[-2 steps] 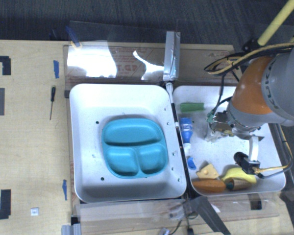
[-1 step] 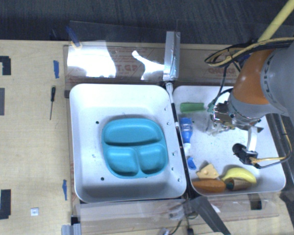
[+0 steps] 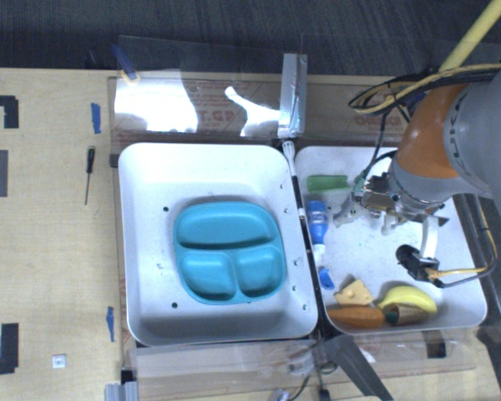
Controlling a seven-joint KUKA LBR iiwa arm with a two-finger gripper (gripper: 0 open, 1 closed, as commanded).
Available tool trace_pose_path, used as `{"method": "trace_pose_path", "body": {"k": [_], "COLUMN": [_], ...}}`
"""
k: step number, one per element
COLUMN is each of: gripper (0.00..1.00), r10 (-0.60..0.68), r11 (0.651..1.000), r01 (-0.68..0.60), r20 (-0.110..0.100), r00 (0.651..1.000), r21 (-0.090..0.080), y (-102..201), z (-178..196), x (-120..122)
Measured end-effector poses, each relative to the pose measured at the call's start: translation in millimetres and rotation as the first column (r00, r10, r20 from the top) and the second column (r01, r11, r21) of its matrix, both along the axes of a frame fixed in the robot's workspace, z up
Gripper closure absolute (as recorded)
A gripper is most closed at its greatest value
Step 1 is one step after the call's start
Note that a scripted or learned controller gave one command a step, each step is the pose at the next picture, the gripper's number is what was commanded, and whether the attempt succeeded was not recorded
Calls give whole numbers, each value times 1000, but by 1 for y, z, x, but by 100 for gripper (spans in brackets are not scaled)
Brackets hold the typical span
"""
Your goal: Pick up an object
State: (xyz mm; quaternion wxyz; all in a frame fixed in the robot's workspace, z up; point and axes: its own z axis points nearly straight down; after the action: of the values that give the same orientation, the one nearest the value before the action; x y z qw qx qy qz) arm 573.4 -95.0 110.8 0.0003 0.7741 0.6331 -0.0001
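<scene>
The pincer (image 3: 376, 200) hung low over the right bin (image 3: 468, 312); whether open or closed was unclear. A banana (image 3: 409, 301), cheese (image 3: 354, 291) and carrot (image 3: 356, 316) lay at that bin's front. The left bin (image 3: 142, 174) held 1 blue tray (image 3: 230, 251).

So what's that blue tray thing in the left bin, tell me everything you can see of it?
The blue tray is a smooth, rounded-corner dish, plastic by the look of it, in a flat turquoise. It has three hollows: one long compartment across the far side and two smaller ones side by side on the near side, all bare. It lies flat, right way up, slightly turned, near the middle of the left bin, resting on the bin's floor with nothing else touching it.
</scene>
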Motion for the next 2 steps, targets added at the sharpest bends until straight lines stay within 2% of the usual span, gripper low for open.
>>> {"method": "trace_pose_path", "body": {"k": [1, 2], "gripper": [0, 0], "r10": [-288, -190], "r11": [958, 982], "r01": [288, 190], "r20": [1, -2], "r00": [958, 982], "r21": [0, -2], "y": [39, -32], "z": [75, 44], "x": [36, 47]}}
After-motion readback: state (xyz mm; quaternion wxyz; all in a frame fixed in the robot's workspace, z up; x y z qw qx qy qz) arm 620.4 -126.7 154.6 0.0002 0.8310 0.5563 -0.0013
